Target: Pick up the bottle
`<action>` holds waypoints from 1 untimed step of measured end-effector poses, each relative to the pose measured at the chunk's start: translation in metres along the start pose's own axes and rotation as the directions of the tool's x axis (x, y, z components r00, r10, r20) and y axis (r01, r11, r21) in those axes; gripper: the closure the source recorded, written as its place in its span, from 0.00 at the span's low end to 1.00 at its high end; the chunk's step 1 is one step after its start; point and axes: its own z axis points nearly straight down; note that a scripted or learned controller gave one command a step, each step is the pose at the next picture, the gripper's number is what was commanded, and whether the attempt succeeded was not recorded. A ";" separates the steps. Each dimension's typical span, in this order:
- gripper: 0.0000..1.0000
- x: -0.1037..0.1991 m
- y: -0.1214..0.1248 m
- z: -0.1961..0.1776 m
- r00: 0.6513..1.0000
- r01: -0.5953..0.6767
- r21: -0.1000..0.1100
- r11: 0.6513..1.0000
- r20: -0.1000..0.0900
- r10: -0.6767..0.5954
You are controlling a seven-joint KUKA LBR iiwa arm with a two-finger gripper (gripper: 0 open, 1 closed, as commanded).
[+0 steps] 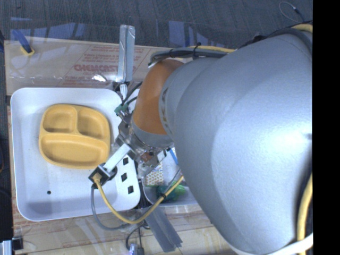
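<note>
So the big grey arm with the orange band [154, 102] is leaning way over the right-hand shallow white bin [183, 198], and it blocks most of what's in there. The gripper [144, 161] is somewhere down under the wrist, right around the divide between the two bins, and honestly I can't tell if it's open, closed or holding anything; the arm's bulk hides it.

In the left white bin [24, 142] there's a yellow plastic divided tray [74, 134] sitting towards the back, well apart from the arm's tip. No bottle there.

Peeking out below the wrist is a bit of something clear with green and a speckled patch [159, 182]. My guess is that's the bottle or part of it, but too little shows to be sure.

Looks to me like the reach-down/grasp step, not a lift yet. Next move would need the fingers squarely around that item before pulling straight up, and clear of the bin wall
</note>
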 end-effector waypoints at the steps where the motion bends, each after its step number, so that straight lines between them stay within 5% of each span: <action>1: 0.00 0.051 -0.035 0.095 0.951 -0.309 0.000 0.951 -0.001 0.309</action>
